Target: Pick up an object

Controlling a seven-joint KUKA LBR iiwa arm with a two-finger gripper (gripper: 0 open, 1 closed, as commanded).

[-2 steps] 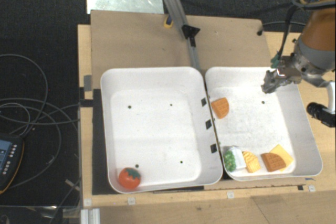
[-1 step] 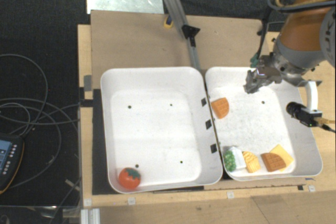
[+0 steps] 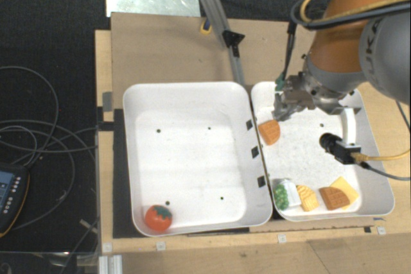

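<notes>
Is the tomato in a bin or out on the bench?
In: the tomato lies in the left bin, at its near left corner.

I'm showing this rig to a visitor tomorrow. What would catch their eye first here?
Probably the big grey arm with its orange band, reaching in from the right over the right bin. Its gripper hangs just above an orange piece of food near that bin's left wall. Next, the lone red tomato in the left bin's near corner.

Two smooth white plastic bins (image 3: pixel 186 96) with a faint sheen sit on a matt brown board worktop (image 3: pixel 167 48); a glossy red plastic tomato (image 3: pixel 158 218) lies in one, dark rough carpet (image 3: pixel 51 22) beyond
</notes>
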